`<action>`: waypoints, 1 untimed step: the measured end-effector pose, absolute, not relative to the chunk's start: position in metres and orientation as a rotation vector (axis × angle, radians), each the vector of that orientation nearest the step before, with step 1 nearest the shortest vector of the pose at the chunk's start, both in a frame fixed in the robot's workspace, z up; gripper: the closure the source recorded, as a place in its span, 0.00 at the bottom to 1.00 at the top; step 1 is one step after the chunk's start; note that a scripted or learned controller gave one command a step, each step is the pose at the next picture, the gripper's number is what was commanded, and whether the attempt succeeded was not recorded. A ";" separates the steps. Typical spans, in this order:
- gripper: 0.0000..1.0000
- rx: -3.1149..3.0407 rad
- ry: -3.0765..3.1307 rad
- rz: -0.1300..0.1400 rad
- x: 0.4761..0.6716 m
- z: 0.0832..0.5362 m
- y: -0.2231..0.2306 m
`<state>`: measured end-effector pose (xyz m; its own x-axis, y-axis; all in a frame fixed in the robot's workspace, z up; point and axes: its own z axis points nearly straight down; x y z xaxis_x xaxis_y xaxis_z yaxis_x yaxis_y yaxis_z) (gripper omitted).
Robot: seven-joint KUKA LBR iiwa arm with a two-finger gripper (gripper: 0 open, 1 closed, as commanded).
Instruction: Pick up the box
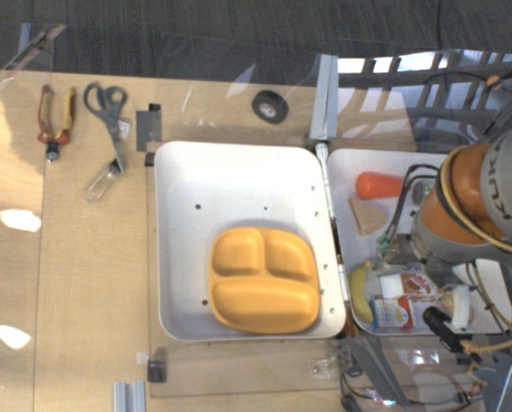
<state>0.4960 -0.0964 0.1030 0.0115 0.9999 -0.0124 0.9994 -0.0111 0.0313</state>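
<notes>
camera view: 1 fixed overhead look, slanted, both bins in frame.
left bin point(178, 196): held 1 yellow 3-compartment tray point(263, 279), lying flat near the front wall.
right bin point(346, 166): cluttered; orange cylinder point(380, 184) at the back, tan block point(368, 217) just in front of it, a yellow item point(359, 288) against the left wall.
box point(393, 303): lay flat in the right bin's front half, red, white and blue print up, touching the yellow item, partly under the arm.
arm point(474, 200): reached in from the right, wrist hanging over the box, likely lined up for a top-down grab.
gripper point(401, 256): low over the box; wrist and cables hid it, so grasp state can't be told.
bench point(67, 256): pliers point(54, 118), scissors point(110, 118) and tape roll point(270, 106) parked outside the bins, out of the arm's way.
risk: my guess, neighbours crowd the box, so a grab could snag them.
</notes>
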 end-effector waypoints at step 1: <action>0.00 2.212 2.187 0.020 0.496 0.103 -0.097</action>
